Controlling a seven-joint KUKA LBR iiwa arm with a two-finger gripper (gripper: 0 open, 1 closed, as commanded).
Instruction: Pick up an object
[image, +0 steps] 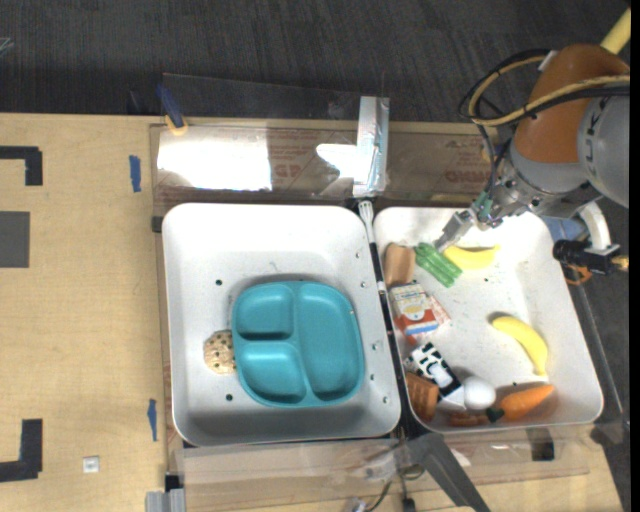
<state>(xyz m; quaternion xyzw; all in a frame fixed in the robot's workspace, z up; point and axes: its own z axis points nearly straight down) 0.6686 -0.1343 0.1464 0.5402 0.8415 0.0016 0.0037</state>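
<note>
Arm (560, 120) slanting down — gripper (455, 232) over right bin (575, 330)

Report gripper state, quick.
Gripper: low over the right bin, by the green block; open or shut cannot be told.

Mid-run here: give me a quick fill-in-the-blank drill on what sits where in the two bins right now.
1. The teal divided tray lies in the ____ bin.
2. The cookie rests against the tray's ____ edge.
3. The gripper is over the right bin, just above a ____ block.
4. The banana lies in the ____ bin.

Missing words: left; left; green; right
</note>
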